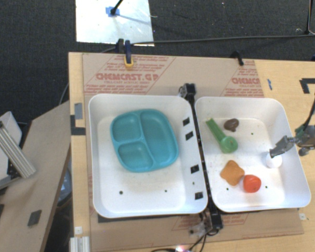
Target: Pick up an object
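Note:
The right bin (283,114) holds several small objects. A green cup-like piece (222,136) lies in its middle, with a small brown lump (231,124) just behind it. An orange piece (232,172) and a red round one (252,183) lie near the front. A white round object (273,161) rests by the right wall. My gripper (278,149) reaches in from the right edge and hangs just above and behind the white object. Nothing is seen held in it.
The left bin (102,193) holds a teal divided plate (144,139). A black divider with clips (196,146) runs between the bins. A cardboard sheet (168,72) lies under both, and a blue clamp (127,50) stands at its back edge.

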### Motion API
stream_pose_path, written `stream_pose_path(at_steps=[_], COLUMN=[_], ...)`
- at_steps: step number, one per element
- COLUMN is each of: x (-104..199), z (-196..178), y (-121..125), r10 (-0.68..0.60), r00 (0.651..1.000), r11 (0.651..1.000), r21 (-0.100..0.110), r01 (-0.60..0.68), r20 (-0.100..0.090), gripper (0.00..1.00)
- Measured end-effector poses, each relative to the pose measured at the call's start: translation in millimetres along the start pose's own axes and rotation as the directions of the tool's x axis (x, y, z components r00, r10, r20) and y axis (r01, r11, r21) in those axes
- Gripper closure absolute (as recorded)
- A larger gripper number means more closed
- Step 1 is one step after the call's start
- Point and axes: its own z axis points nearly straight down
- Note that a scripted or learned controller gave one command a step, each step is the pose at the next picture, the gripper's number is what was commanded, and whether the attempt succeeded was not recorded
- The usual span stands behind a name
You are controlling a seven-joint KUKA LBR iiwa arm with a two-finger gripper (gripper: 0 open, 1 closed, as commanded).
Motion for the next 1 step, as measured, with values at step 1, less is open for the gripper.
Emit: stream_pose_path(at_steps=[1], x=[1.0], z=[-6.8], y=[2.7], r10=[-0.005], r00=[1.000], r11=[1.000], r21=[-0.012], r01=[0.005], r20=[0.003], gripper=[0.00])
